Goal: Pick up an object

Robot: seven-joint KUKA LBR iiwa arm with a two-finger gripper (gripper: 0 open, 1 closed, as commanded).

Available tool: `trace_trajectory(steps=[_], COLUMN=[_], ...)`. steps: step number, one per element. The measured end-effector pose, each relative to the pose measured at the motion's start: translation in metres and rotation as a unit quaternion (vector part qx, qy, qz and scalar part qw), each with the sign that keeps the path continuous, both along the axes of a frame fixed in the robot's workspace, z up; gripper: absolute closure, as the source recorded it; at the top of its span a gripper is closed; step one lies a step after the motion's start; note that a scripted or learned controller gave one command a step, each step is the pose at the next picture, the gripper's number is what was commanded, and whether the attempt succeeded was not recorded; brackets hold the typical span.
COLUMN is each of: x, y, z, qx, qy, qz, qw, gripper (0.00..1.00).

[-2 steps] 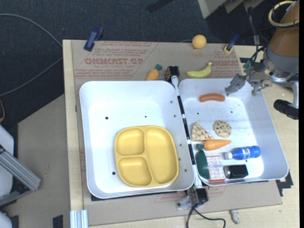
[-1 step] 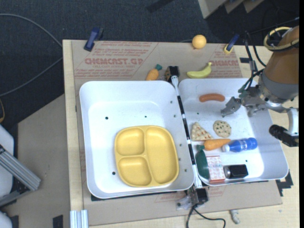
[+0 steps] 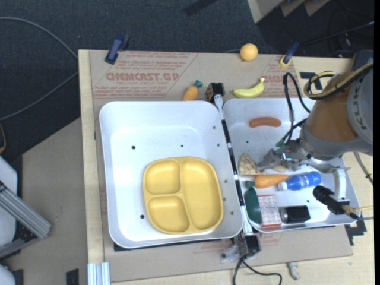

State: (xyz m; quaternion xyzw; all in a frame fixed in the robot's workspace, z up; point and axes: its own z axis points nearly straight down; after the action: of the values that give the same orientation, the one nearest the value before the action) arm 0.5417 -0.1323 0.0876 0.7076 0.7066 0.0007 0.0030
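My gripper [image 3: 280, 157] hangs low in the middle of the right bin [image 3: 237, 108], with the grey arm coming in from the right. Just below it lie an orange carrot [image 3: 272, 180] and a blue bottle [image 3: 301, 181], side by side. A tan wedge [image 3: 247, 164] sits at its left. A reddish sausage [image 3: 265, 122] lies farther back in the same bin. Nothing shows between the fingers.
The left bin [image 3: 119, 129] bears a yellow divided plate [image 3: 183, 193]. At the right bin's front lie a green thing [image 3: 253, 203], a red and white card [image 3: 269, 211] and a black block [image 3: 295, 214]. Behind the bins sit a banana [image 3: 249, 89], an orange ball [image 3: 249, 51] and a small orange toy [image 3: 191, 92].
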Motion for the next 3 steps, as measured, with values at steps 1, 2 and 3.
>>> trace_trajectory(steps=[1, 2, 3], x=[-0.027, 0.118, 0.121], y=[0.013, -0.032, 0.003], z=[0.001, -0.003, -0.005], qx=[-0.0024, 0.0017, 0.0018], qy=[-0.004, 0.005, 0.011], qz=[-0.002, 0.001, 0.002], qw=[1.0000, 1.0000, 0.9999], gripper=[0.00, 0.00, 0.00])
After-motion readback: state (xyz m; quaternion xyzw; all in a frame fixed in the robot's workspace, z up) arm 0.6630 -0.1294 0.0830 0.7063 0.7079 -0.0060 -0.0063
